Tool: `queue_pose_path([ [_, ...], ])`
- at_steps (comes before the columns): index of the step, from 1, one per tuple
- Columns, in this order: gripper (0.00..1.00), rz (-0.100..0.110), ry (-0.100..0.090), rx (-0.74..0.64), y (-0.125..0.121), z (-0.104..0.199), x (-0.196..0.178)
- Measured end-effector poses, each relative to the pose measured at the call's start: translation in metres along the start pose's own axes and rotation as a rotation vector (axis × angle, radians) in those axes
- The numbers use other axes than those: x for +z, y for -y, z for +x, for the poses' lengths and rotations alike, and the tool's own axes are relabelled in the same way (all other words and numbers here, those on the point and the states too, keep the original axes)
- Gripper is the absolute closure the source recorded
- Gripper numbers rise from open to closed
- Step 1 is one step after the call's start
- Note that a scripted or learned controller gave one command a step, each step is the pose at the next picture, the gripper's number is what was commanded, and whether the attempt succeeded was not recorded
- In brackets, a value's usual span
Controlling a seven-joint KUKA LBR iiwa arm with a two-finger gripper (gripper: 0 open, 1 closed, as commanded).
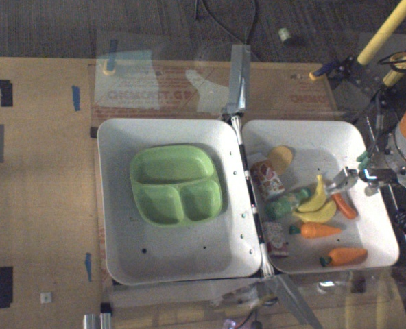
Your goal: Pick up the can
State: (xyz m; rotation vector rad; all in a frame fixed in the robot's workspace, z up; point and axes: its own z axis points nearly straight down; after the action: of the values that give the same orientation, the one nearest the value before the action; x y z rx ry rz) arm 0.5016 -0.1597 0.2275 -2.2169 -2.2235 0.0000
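The can (267,178) lies on its side in the right bin (326,131), near that bin's left wall; it has a pink and red label. My gripper (345,179) hangs over the right part of the same bin, just above the bananas (317,204) and an orange carrot (345,206). It is well to the right of the can and apart from it. Nothing shows in its grasp.
Around the can lie a tan round fruit (280,157), a green bottle (280,206), a small red and white pack (277,237) and two more carrots (319,230) (347,256). The left bin (114,184) holds a green divided tray (177,184).
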Motion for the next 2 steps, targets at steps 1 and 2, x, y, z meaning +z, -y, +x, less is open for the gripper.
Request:
queue_pose_path([
  [1,0.0,-0.003,0.002,-0.043,0.0203,0.019,0.1335],
  [2,0.0,-0.008,0.0,0.005,0.0201,0.0154,0.1393],
])
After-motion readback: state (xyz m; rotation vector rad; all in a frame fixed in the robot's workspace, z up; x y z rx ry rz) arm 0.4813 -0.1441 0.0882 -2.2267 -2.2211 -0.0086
